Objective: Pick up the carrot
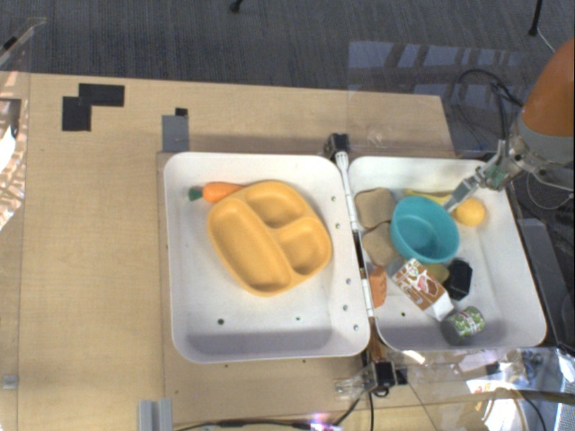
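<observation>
The carrot [219,190] is seen in the left bin [184,268], lying flat with its green end toward that bin's left wall and its orange tip touching the upper-left rim of the yellow divided plate [268,236]. Bare white floor is left between the carrot and the bin's left and far walls. The end effector [467,189] is held over the right bin [526,277], well apart from the carrot, just beside a teal bowl [425,228] and a yellow lemon [469,212]; whether it is open cannot be told, and nothing is seen gripped.
</observation>
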